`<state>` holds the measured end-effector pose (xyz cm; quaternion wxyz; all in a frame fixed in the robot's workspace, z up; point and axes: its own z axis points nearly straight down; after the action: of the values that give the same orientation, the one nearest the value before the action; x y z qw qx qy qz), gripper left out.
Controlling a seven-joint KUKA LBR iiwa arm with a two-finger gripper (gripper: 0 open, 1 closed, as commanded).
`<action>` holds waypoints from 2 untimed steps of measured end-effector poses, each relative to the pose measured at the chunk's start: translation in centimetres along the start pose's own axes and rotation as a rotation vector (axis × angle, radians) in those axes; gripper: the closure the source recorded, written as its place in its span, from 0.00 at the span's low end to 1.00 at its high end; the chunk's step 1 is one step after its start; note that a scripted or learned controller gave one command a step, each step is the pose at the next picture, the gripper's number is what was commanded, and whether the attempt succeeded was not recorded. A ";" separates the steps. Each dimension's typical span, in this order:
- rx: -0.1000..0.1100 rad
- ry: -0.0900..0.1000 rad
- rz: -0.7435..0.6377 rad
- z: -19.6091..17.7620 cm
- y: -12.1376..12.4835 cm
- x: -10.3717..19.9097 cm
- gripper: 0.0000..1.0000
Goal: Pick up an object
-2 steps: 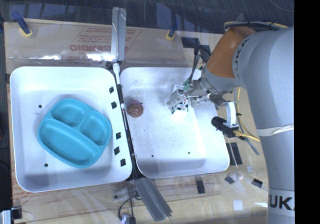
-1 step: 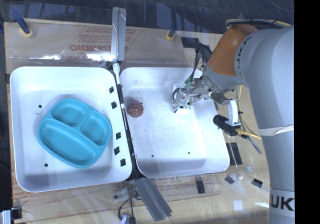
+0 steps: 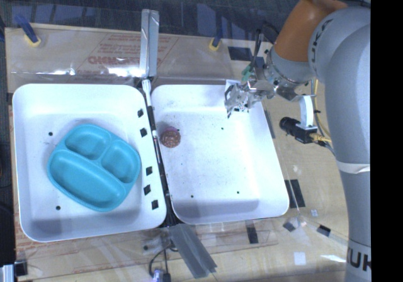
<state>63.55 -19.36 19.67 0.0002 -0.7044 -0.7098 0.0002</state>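
Up by the far right corner of the right bin, the pincer is too small and blurry to tell if it is open. A little brown ball lies by that bin's left wall. The arm is cut off at the edge.

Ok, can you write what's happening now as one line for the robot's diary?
tool: over right bin, far corner | brown ball: right bin, near divider, not held | blue tray: left bin
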 end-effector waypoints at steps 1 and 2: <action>0.001 0.000 0.000 0.1 0.0 0.0 0.00; 0.002 0.001 -0.001 10.5 0.5 3.6 0.00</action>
<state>64.06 -15.76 9.15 0.0010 -0.7041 -0.7101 0.0006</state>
